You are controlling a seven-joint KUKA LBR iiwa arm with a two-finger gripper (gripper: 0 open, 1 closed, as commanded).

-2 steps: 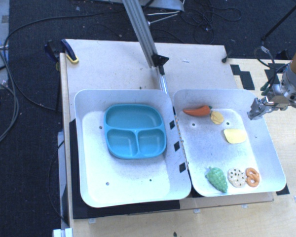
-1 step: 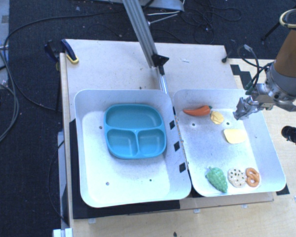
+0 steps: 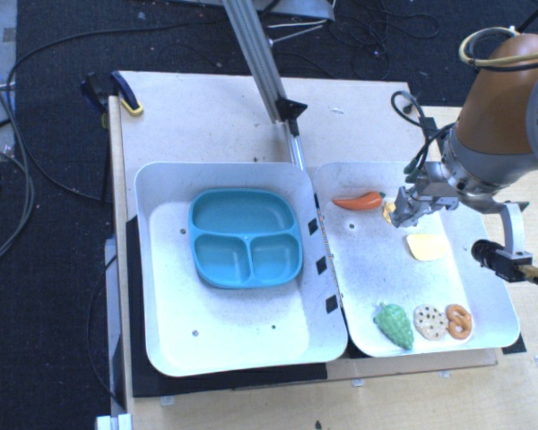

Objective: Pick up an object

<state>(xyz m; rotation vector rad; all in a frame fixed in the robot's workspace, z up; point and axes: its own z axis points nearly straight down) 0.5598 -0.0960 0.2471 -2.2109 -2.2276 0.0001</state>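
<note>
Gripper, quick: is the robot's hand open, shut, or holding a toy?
Gripper: cannot be told. It sits low in the right bin, beside the orange pepper.

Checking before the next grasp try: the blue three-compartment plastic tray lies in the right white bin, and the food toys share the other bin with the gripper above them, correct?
Not quite. The camera view shows the blue three-compartment plastic tray in the left white bin. The food toys lie in the right white bin, with the gripper above them.

hand (image 3: 402,211) over right bin (image 3: 493,330) | beside orange carrot (image 3: 359,202)
</note>
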